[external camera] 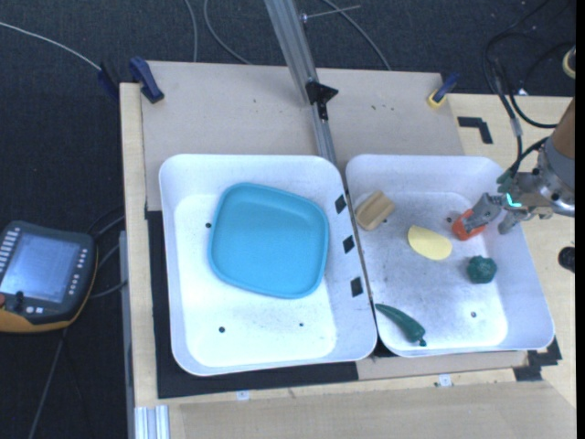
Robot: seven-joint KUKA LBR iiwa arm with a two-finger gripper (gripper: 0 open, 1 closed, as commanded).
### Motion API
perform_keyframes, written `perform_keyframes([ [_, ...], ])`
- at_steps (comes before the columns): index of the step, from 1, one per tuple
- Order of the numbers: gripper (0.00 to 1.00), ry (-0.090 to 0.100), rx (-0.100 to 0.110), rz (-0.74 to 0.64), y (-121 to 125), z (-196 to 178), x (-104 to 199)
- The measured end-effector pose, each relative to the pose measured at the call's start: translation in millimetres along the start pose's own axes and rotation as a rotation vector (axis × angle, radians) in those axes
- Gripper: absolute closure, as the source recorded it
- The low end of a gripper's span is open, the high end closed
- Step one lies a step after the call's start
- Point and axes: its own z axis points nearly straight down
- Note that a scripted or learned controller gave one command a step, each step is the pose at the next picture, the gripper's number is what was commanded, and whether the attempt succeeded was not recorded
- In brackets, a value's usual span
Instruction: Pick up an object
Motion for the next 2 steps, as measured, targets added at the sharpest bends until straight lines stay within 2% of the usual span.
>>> perform_keyframes([
  [1,0.00,0.000,0.000,0.000,0.0,0.1,0.0],
  [2,0.00,0.001,0.005,0.000,-5.6,60.3,4.6],
])
